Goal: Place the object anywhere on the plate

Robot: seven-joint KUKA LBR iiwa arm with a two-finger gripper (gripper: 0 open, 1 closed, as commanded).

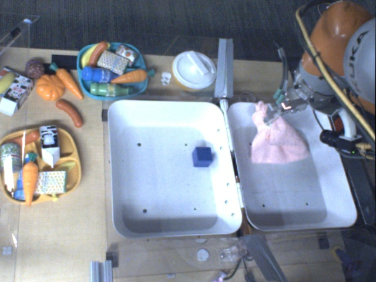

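Claw (275,114) contact is made at the upper corner of the pink cloth (277,141) in the right bin (329,216); its opening cannot be told, and a firm pinch is judged needed next.

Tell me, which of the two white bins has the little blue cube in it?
The left bin, the one farther from the arm. The blue cube sits near its middle-right. The right bin holds a pink cloth instead, with the hand at the cloth's top.
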